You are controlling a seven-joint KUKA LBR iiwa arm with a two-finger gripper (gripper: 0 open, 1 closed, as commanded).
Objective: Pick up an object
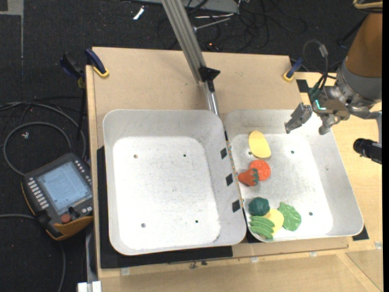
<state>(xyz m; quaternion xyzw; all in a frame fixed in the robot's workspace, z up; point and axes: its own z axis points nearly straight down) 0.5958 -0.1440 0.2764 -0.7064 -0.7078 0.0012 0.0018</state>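
Note:
My gripper (312,120) hangs open above the far right part of the right bin (316,181), with nothing between its two grey fingers (296,117). Down in that bin, along its left side, lie a yellow oval piece (259,143), a red tomato-like piece (260,168) with an orange-red piece (247,177) against it, a dark green broccoli-like piece (259,206), a small yellow piece (275,218), a light green leafy piece (290,217) and a green pod (262,227). All of them are well left of and nearer than the gripper.
The left bin (161,181) lies beside the right one. A slanted metal pole (185,32) runs from the top down to the bins' seam. Clamps (97,62) sit at the bench's far corners. A teach pendant (58,190) rests on the floor at left.

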